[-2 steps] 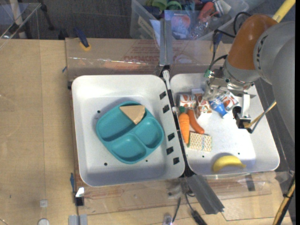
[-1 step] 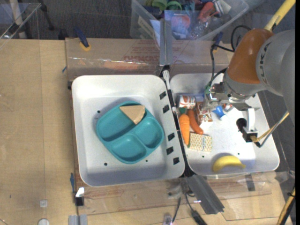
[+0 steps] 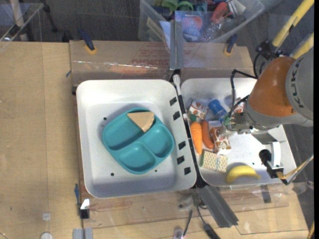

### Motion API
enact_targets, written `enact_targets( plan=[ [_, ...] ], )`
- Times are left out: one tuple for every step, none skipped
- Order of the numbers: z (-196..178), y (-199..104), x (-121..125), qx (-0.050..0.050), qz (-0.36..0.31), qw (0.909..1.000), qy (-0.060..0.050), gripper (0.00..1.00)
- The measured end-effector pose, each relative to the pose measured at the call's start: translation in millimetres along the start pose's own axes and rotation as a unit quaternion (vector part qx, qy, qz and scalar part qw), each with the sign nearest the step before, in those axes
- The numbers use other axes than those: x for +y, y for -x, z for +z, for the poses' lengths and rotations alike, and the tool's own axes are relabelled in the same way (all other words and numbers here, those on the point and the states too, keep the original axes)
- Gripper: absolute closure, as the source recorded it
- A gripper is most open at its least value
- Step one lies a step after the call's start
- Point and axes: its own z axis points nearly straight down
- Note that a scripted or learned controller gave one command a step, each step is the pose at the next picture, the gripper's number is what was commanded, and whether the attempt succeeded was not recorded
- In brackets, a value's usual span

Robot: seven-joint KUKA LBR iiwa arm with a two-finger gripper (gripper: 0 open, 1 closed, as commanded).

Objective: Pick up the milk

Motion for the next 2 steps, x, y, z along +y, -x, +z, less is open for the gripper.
enact_targets(
  plan=[
    [-3,2,-37,-0.003,-0.135,0.9909,0.006,1.00],
    [-118,-25,-8,0.006,-0.033,0.9989,-0.033,1.00]
  ],
)
